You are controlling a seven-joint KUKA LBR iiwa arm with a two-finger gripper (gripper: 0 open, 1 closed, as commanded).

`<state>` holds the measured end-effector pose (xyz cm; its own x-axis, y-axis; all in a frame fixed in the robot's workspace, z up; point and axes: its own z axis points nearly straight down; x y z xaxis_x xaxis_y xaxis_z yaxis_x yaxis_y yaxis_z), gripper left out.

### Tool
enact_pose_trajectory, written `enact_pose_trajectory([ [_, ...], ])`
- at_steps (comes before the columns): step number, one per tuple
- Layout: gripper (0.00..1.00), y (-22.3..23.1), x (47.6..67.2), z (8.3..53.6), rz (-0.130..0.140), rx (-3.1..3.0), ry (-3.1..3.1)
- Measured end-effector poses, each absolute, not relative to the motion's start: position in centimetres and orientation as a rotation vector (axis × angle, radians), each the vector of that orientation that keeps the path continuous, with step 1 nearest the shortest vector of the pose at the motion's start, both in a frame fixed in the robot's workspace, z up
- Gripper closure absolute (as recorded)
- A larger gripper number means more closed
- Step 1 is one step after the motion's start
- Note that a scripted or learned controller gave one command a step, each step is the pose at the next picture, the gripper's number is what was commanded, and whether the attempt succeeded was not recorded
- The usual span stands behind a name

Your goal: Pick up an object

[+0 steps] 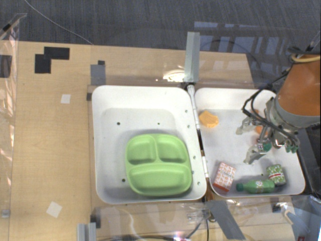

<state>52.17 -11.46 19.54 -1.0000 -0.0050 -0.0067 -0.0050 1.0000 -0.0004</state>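
Observation:
The right white bin [235, 104] holds several objects. A yellow-orange lump [209, 118] lies near its left wall. A red and white carton [224, 176], a green bottle [257, 186] lying on its side and a green can [276, 174] sit along the front. My gripper [245, 145] hangs over the bin's right half, above bare floor, with its two fingers spread apart and nothing between them. A small orange thing [258, 129] peeks out from behind the gripper body, mostly hidden.
The left bin [108, 114] holds a green divided plate [158, 163] toward its front. A grey post [192, 56] stands behind the seam between the bins. The arm's orange band [301, 87] looms over the right bin's far right.

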Motion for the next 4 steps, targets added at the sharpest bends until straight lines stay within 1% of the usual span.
enact_pose_trajectory([
  [1,0.0,-17.2,50.8,9.1,-0.008,-0.137,3.119],
  [2,1.0,-17.1,51.4,10.5,-0.015,-0.149,3.103],
  [3,1.0,-9.9,55.6,9.2,0.004,0.305,3.107],
  [4,1.0,-2.4,55.5,19.0,0.007,0.296,3.11],
])
